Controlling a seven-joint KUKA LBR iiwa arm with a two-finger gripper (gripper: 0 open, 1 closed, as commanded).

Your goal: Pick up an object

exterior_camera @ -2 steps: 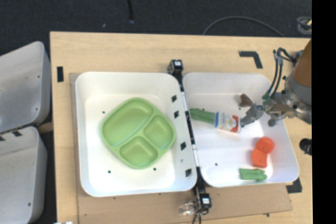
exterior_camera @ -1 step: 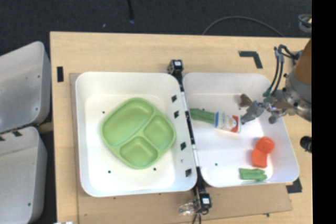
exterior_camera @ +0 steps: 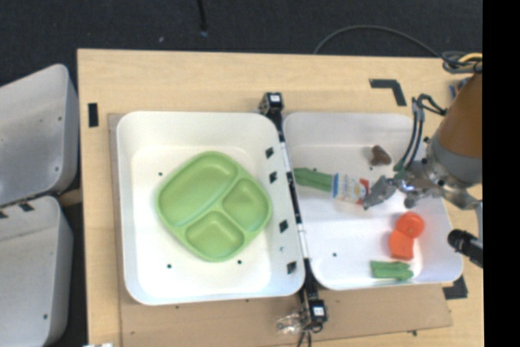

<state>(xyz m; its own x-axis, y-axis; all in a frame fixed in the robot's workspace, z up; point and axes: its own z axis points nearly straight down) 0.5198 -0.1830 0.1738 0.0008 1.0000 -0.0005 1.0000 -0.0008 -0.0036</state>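
Note:
The right bin (exterior_camera: 341,264) holds a green-capped tube (exterior_camera: 327,183) lying near its left side, a small brown lump (exterior_camera: 379,153) near the back, an orange cup-like object (exterior_camera: 405,236) and a green piece (exterior_camera: 391,271) at the front right. My gripper (exterior_camera: 376,195) reaches in from the right and hangs over the middle of this bin, just right of the tube's pale end. Its fingers look slightly spread with nothing between them.
The left bin (exterior_camera: 142,272) holds a green three-compartment plate (exterior_camera: 213,206). A ridge with black clips (exterior_camera: 286,199) divides the two bins. The arm's orange band (exterior_camera: 465,122) sits at the right edge. A black cable (exterior_camera: 366,32) loops on the bench behind.

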